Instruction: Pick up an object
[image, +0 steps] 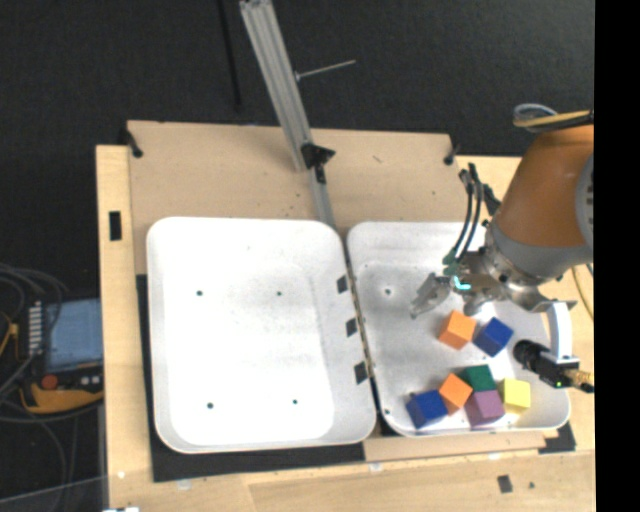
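My gripper (458, 298) hangs over the right bin (392, 252), just above and behind an orange block (459, 328). Its fingers are spread open, and one grey finger (430, 295) points down to the left; nothing sits between them. A blue block (493, 336) lies right beside the orange one. Nearer the front wall sits a cluster: a green block (481, 376), a second orange block (456, 390), a second blue block (427, 407), a purple block (486, 406) and a yellow block (517, 393).
The left bin (245, 330) sits beside the right one, with small black clips (352, 327) along the shared wall. A metal pole (290, 105) slants up from the back of the bench. Cables and a blue box (72, 335) lie off the bench at left.
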